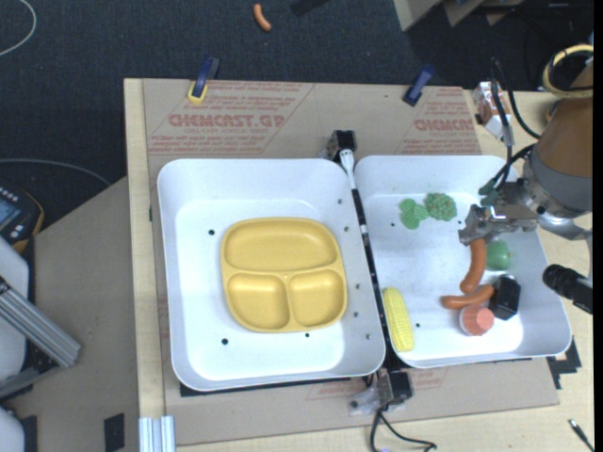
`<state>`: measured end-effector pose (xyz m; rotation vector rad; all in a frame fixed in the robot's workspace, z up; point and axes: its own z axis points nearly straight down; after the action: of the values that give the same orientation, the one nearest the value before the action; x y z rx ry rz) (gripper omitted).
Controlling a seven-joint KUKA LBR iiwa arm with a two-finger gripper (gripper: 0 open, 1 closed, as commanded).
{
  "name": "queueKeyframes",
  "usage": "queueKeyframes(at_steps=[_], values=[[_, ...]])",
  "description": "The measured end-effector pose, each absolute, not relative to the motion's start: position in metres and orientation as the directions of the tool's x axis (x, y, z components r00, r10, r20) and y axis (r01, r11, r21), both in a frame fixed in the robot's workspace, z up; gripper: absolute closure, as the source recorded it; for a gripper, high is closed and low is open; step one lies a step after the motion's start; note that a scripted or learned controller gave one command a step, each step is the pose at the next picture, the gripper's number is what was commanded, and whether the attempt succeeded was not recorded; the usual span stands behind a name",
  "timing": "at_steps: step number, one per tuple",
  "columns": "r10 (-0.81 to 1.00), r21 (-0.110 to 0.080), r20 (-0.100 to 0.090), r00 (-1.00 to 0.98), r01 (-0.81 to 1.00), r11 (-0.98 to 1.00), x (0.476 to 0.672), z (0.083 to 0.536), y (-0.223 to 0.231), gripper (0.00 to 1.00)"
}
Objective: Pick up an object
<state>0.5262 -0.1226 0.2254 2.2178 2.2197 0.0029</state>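
My gripper (483, 230) hangs over the right bin (429, 342), near its right wall. It is shut on the upper end of an orange sausage (475, 266), which slants down and to the left from the fingers. A second orange sausage (467, 298) lies just under its lower end. A green piece (498, 254) sits right of the held sausage. Below are a black block (506, 297) and a salmon round piece (477, 320).
Two green broccoli-like pieces (413, 214) (439, 205) lie at the back of the right bin. A yellow corn cob (398, 318) lies along its left wall. The left bin (184, 281) holds a yellow divided plate (282, 273).
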Motion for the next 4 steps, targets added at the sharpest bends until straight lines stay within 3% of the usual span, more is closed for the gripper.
queueKeyframes(at_steps=[2,3,4], values=[[1.0,-0.004,0.003,-0.006,1.0,0.006,0.52,0.218,-0.013,1.0],[1.0,0.003,0.0,-0.002,1.0,0.002,0.515,0.235,-0.004,1.0],[1.0,-0.003,0.0,-0.002,1.0,0.002,0.515,0.227,0.009,1.0]])
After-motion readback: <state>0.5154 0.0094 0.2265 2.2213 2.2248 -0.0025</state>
